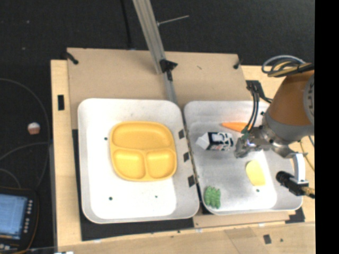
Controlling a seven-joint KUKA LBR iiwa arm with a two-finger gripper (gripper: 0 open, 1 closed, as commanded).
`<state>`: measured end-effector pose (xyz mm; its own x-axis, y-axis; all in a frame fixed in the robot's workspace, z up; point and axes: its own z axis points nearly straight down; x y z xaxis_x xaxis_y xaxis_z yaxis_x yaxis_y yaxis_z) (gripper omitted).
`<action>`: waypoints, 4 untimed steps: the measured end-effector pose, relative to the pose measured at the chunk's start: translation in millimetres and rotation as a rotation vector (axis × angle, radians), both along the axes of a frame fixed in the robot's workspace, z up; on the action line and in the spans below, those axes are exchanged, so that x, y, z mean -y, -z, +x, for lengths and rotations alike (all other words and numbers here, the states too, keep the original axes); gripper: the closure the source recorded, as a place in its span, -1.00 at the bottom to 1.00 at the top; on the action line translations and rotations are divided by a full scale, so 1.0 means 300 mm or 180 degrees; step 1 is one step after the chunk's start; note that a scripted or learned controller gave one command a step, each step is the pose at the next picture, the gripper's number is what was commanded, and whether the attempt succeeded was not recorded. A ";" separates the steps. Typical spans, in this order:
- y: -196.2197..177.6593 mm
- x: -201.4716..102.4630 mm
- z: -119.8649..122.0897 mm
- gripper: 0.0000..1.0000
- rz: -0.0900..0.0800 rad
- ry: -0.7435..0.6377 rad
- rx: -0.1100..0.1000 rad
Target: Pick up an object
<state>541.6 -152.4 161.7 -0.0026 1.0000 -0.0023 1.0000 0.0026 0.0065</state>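
Here, in the camera view, the arm (pixel 291 102) enters from the right edge of the frame, its orange band uppermost, and carries the gripper (pixel 243 146) low over the right bin (pixel 198 115), right of centre in the picture. Whether the claw is apart or together cannot be told from this slant, and nothing is seen between it. Just left of the gripper lies a small white-and-dark carton (pixel 215 141), seemingly tipped on its side; it is judged light and fairly stiff, liable to slide on the smooth floor, and best taken across its narrower faces. Just above the gripper lies an orange carrot-shaped piece (pixel 233 126), tapering leftward, probably light hard plastic that would roll unless gripped across its thick middle. Below and right sits a pale yellow block (pixel 256 173), possibly soft, with flat sides offering an easy hold. A knobbly green item (pixel 212 196) rests near the bin's lower left corner, close to the wall, leaving little room for a finger on that side. The left bin (pixel 92 142) holds a yellow divided tray (pixel 143 150), broad and shallow, poorly suited to a narrow claw. Both bins sit on a tan bench (pixel 116 73), with a metal post (pixel 148 25) rising toward the top of the frame, dark floor around, and a lit screen (pixel 16 216) at lower left.
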 end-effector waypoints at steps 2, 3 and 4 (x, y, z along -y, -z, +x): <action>-0.191 -0.196 0.076 1.00 0.0011 -0.0019 -0.0011; -0.174 -0.370 0.146 1.00 0.0012 -0.0018 -0.0016; -0.167 -0.549 0.175 1.00 0.0012 -0.0017 -0.0017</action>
<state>594.1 12.2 211.7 -0.0078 1.0000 0.0014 1.0000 0.0078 0.0010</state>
